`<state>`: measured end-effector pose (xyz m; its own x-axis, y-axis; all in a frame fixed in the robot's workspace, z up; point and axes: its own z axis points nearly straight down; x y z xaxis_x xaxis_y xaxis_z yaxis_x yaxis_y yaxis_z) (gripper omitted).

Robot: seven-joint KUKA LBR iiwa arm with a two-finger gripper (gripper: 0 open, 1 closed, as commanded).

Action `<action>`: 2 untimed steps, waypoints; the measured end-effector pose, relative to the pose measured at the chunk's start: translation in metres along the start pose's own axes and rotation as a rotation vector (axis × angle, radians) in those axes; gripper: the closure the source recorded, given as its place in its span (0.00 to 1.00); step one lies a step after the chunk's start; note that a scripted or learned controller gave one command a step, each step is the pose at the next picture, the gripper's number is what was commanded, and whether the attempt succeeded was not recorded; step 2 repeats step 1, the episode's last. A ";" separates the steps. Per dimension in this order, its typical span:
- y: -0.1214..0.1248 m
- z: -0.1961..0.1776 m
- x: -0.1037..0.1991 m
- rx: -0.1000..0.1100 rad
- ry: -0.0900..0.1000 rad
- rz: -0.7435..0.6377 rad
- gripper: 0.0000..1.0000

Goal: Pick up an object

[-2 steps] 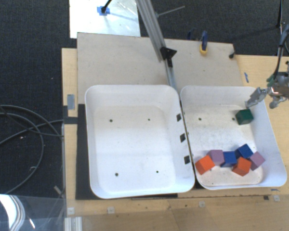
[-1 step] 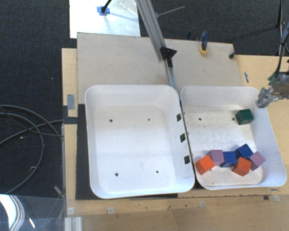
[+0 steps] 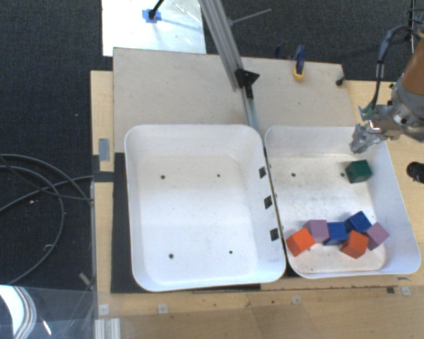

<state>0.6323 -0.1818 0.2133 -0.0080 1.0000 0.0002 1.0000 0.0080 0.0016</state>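
Mostly your arm is cut off at the right edge, and the gripper (image 3: 361, 139) is too small and blurred for me to tell its state. It hangs over the right bin (image 3: 318, 150), just above a green block (image 3: 358, 170), apart from it. Orange, purple and blue cubes (image 3: 337, 235) huddle touching near the front wall.

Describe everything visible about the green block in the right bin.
The green block is a small dark green cube with a matte look, lying slightly rotated on the floor of the right bin, in its upper right part. It sits alone, apart from the cluster of coloured blocks nearer the front. The gripper is just above it in the view; contact cannot be judged.
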 end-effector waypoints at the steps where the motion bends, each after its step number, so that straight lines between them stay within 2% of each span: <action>1: -0.001 -0.003 -0.002 -0.001 -0.002 0.003 0.00; 2: -0.001 -0.003 -0.002 -0.001 -0.002 0.003 0.00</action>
